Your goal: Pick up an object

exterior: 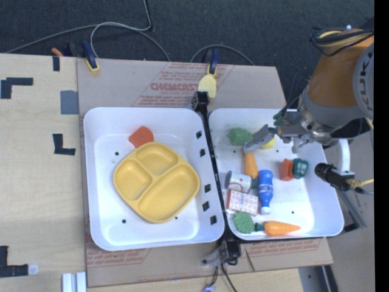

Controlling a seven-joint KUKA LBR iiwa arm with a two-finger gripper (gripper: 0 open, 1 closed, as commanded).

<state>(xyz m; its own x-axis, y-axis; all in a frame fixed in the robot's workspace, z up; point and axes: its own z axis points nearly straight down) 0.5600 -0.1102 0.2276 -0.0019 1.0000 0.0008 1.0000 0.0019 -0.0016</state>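
From above, at a slant, I see 2 shallow white bins side by side on a sheet of brown cardboard (176,87) laid over a pale wooden bench (36,181). Dark carpet (182,17) runs along the top, crossed by a thin grey cable (121,26).

The left bin (97,224) holds a yellow divided plate (156,181) with an orange block (141,135) at its upper left.

My arm (337,84) reaches in from the right. My gripper (266,137) hovers over the right bin (322,218), its upper part; I cannot tell how my fingers stand. Just left of it lies a green toy (238,136), below it an orange carrot (250,163). Further down sit a blue bottle (265,190), a small carton (242,201), a green round piece (244,222) and a second carrot (281,227). An orange and green toy (293,168) lies to the right.
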